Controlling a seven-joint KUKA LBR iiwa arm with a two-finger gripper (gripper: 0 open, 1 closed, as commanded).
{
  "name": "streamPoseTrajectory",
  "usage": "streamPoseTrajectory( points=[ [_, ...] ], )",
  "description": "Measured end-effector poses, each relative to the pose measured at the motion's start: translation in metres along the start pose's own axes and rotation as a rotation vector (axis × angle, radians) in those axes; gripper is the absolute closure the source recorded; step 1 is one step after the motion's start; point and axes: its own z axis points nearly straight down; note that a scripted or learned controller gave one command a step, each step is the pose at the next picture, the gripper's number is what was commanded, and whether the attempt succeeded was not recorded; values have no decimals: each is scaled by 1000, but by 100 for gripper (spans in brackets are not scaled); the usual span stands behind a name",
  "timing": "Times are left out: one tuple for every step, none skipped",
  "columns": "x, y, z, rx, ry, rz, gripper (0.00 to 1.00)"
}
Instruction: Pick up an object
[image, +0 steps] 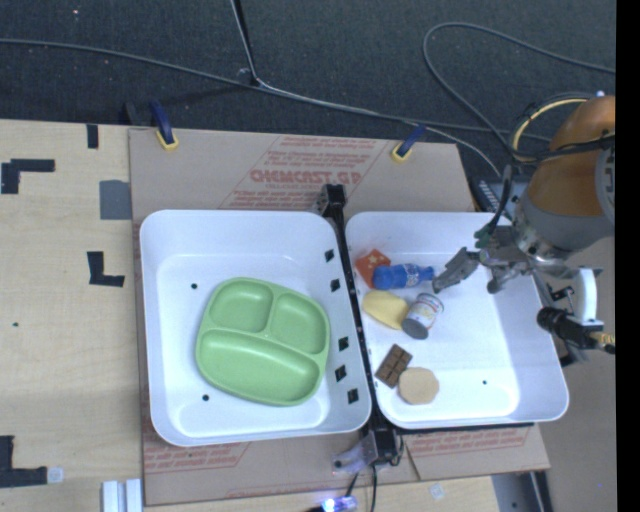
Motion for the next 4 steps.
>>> streamPoseTrajectory(
  points=[
    [0, 3, -7, -13, -2, -4, 0],
    [10, 6, 51, -10, -2, -4, 0],
    [9, 8, 94, -10, -3, -4, 0],
    [9, 9, 109, -15, -4, -3, 0]
  ],
)
